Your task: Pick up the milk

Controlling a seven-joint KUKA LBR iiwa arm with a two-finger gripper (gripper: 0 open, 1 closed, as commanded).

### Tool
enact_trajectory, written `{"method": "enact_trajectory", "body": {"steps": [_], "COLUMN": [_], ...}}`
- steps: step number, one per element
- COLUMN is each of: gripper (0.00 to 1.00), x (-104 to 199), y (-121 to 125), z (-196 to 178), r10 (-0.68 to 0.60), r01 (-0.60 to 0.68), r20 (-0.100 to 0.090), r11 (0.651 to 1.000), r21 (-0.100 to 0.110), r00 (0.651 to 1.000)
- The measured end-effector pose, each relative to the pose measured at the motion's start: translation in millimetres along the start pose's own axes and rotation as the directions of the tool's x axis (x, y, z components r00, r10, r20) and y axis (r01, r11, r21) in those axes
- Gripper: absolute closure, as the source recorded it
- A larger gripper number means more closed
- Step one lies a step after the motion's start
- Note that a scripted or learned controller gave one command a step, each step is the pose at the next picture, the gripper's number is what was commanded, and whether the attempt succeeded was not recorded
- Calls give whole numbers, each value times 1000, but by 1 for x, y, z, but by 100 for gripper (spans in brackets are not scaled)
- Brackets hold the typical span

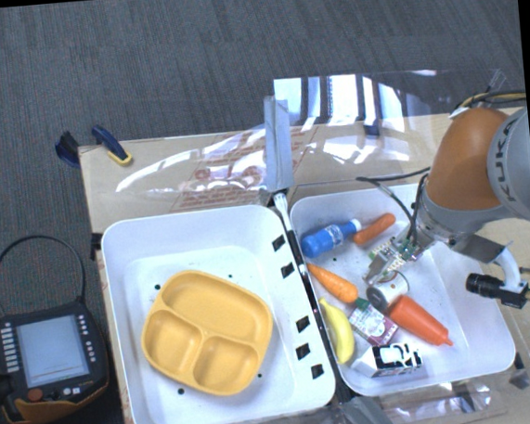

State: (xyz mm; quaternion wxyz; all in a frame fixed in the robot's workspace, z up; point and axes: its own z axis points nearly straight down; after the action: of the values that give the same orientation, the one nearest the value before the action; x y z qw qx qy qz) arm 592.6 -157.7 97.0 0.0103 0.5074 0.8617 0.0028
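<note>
Tan tabletop point(187, 172), flat, with glossy clear plastic sheeting over the back part. Two shallow white plastic bins with rounded corners sat side by side on it.

Left bin point(121, 267) held one yellow plate point(207, 331), smooth plastic, rounded-square, three compartments.

Grey arm point(485, 176) with an orange band came in from the right over the right bin point(491, 334). Its gripper point(395, 259) hung low over that bin's middle, just above a small white cylinder point(387, 291). Whether it was open or closed could not be told, and nothing was seen held in it.

Teach pendant point(46, 353), dark grey with a pale screen and looped cable, lay on the carpet left of the tabletop.

Right bin contents:
- blue bottle point(331, 237) with white cap, lying at the back
- three orange carrots, tapered: one beside the bottle point(374, 229), one near the divider point(332, 282), one at front right point(418, 320)
- yellow banana point(339, 330), curved, along the left wall
- small red-and-green packet point(369, 320) between banana and front carrot

Milk point(396, 359): small boxy carton, black-and-white patches. It lay in the right bin near the front wall, in front of the packet, well apart from the gripper.

Blue-and-yellow clamp point(109, 145) sat at the tabletop's back-left corner.
</note>
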Motion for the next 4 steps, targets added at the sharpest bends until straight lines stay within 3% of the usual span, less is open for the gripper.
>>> {"method": "enact_trajectory", "body": {"steps": [1, 2, 3, 4], "gripper": [100, 0, 0, 100], "x": [-1, -1, 21, 21], "y": [1, 1, 7, 9], "z": [-10, -10, 1, -9], "r10": [2, 3, 20, 21], "r01": [-2, -3, -20, -21], "r20": [2, 2, -1, -2], "r11": [1000, 1000, 1000, 1000], "r21": [-3, -3, 2, -1], "r00": [1000, 1000, 1000, 1000]}}
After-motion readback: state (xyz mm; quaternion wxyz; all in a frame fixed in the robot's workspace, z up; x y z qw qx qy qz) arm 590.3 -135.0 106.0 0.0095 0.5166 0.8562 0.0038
